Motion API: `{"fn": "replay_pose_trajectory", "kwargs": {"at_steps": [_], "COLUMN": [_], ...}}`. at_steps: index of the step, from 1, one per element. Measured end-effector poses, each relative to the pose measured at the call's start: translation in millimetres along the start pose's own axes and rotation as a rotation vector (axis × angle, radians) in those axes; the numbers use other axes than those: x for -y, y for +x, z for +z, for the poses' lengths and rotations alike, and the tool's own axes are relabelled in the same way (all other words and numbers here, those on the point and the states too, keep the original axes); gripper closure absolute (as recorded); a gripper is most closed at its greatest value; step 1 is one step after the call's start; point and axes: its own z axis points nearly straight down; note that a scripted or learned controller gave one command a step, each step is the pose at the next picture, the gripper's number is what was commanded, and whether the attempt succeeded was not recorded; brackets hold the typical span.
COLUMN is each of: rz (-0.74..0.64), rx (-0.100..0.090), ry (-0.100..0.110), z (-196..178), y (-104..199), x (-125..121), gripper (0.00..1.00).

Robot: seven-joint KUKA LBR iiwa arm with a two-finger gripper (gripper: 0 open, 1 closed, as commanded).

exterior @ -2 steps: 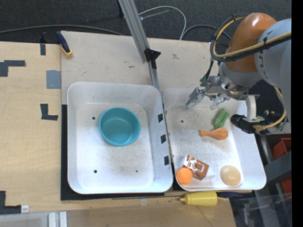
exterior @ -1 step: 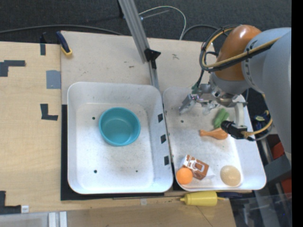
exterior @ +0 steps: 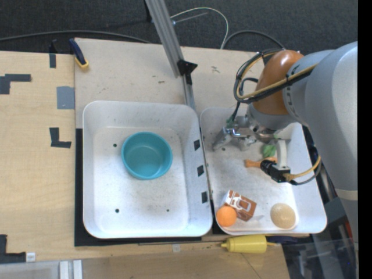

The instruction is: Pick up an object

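Robot arm (exterior: 331,97): smooth grey casing with an orange band (exterior: 278,80) above the wrist. Black and yellow cables (exterior: 247,80) loop beside it. The metallic gripper (exterior: 224,137) is silver-grey.

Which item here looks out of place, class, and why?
The yellow bottle lies on its side on the bench, outside the right bin, against its near rim. The orange ball, the cream ball and the teal bowl all sit inside bins.

Glossy white plastic bins (exterior: 96,156), matt pale wooden bench (exterior: 29,173), smooth teal bowl (exterior: 146,155)
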Motion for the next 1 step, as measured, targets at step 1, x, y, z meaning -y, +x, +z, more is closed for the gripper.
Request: {"fn": "replay_pose_trajectory", "kwargs": {"at_steps": [1], "rz": [-0.001], "rx": [-0.002], "ry": [0.001], "z": [-10.7], "y": [0.9], "x": [0.1], "gripper": [1.0]}}
